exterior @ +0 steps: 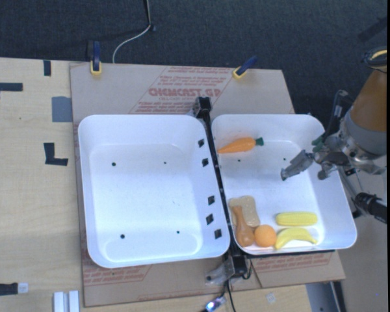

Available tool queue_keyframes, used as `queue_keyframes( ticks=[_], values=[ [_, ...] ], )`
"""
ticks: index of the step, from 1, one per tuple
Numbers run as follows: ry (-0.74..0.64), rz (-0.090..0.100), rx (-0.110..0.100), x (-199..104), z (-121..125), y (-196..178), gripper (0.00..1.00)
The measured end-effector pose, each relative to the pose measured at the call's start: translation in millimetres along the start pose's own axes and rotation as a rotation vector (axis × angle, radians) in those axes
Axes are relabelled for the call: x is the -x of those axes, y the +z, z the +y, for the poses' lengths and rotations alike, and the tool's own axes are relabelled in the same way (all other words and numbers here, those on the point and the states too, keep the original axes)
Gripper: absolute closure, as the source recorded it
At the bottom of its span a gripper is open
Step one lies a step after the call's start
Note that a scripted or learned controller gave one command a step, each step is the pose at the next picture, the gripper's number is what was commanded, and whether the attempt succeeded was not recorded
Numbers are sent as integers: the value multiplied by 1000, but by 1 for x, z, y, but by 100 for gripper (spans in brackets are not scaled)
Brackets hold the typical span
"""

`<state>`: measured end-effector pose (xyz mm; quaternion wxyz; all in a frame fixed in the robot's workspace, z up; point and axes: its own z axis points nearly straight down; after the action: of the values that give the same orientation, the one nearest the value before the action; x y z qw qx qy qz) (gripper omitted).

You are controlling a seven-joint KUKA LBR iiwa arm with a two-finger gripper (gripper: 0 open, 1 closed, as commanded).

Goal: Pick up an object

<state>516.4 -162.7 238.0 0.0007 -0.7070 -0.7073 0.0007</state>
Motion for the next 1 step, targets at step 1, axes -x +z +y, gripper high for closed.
queue_keyframes(
  ticks=[1],
  values=[
    [-6, -4, 16, -27, 81, -99, 0]
  ],
)
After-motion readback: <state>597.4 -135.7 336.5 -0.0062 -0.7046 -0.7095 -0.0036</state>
